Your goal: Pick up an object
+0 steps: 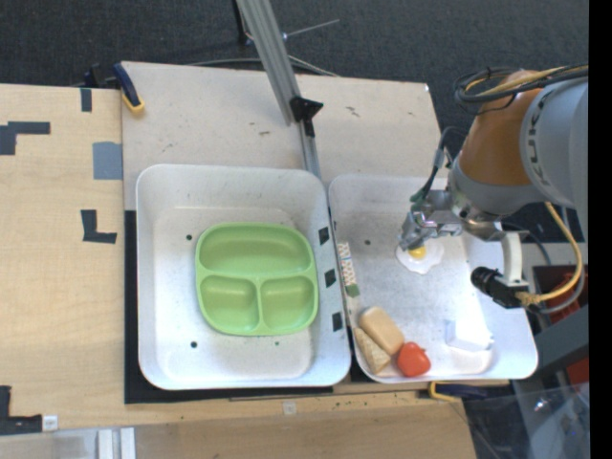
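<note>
Metal claw sitting low in right white bin, right of frame centre, touching flat white-and-yellow toy fried egg; can't tell if gripping. Tan toy bread loaf and red toy tomato lying lower down. Green divided plastic plate resting in left bin.

Grey arm with orange band, yellow-and-black cables, metallic fingers.

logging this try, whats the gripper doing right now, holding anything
Gripper: down over the fried egg toy in the right bin; open or shut cannot be told.
</note>
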You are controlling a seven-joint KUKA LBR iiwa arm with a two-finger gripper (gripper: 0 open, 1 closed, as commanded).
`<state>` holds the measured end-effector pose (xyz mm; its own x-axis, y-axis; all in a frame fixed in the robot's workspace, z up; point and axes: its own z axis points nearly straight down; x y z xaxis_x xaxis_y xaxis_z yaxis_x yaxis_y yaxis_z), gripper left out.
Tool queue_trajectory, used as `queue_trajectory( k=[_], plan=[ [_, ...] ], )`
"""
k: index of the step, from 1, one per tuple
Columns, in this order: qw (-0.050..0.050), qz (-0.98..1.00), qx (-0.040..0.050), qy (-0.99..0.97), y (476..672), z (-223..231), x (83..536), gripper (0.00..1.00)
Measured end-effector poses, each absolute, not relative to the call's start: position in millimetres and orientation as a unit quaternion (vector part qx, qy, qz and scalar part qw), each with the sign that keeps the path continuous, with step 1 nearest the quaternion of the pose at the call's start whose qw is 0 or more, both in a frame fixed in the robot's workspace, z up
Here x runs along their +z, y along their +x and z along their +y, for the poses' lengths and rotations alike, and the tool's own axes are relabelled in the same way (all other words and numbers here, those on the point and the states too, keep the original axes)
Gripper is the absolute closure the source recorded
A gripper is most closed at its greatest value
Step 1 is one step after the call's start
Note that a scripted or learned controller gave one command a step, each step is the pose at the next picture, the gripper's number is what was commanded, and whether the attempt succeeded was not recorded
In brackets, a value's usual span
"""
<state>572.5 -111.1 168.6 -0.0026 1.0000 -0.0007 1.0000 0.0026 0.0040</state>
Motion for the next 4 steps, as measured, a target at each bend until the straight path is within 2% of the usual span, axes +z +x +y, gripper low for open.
queue_trajectory(
  k=[1,2,4],
  plan=[
    [0.001,0.708,0.0007,0.707,571.4,-114.4,211.6,1.00],
    [0.001,0.708,0.0005,0.707,572.1,-114.0,235.7,1.00],
    [-0.001,0.709,-0.0004,0.705,597.6,-22.7,219.2,1.00]
  ],
)
